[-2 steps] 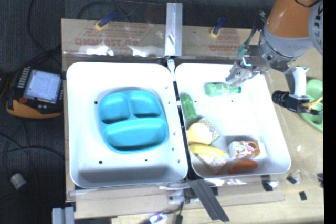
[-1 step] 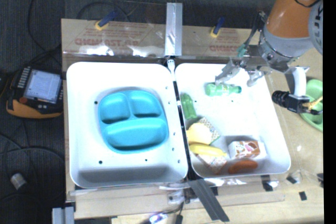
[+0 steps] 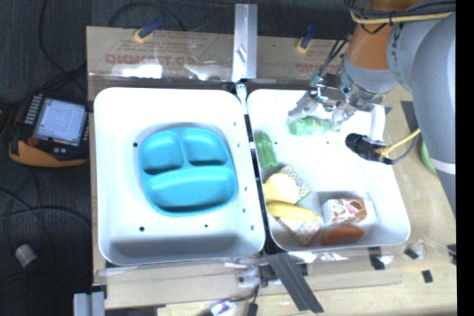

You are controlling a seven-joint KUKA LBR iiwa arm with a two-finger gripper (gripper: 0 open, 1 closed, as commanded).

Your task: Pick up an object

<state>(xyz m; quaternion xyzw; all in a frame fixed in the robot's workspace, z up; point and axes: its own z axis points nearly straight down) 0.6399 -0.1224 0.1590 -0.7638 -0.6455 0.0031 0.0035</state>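
**Gripper low over a green object in the right bin**

While the grey arm reaches in from the right with its orange band above the wrist, the gripper is low in the back part of the right bin. Just under it lies a small light green object — the metal parts of the gripper seem to touch or cover its upper edge, but I cannot tell if the jaws are spread or pressed together, or if they grasp this object.

More things lie in the same bin. A dark green object rests along the left wall, near the divider between the bins. In front of it a pale yellow object and a yellow banana-like piece lie close together. Beside them, toward the front right corner, there is a small carton with a red sausage-shaped object just in front of it.

The left bin holds a blue tray with three compartments — it lies near the middle, well apart from the gripper.
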